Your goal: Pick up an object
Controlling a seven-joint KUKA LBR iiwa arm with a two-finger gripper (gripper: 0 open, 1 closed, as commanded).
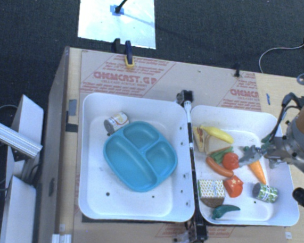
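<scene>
Now: arm over right bin [288,125], reaching for toy food.
Gripper [250,153] near tomato [230,161] and carrot [258,171]; finger state can't be told. Best to centre on one item, descend straight, avoid neighbours.

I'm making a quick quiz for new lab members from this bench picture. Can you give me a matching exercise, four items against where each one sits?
Items:
1. blue divided plate
2. banana
3. green can
4. dark green pepper

Places:
A. right bin, near edge, beside the checkered box
B. right bin, far side, near the divider
C. left bin, middle
D. right bin, near right corner, below the carrot

Pairs: 1-C, 2-B, 3-D, 4-A
</scene>
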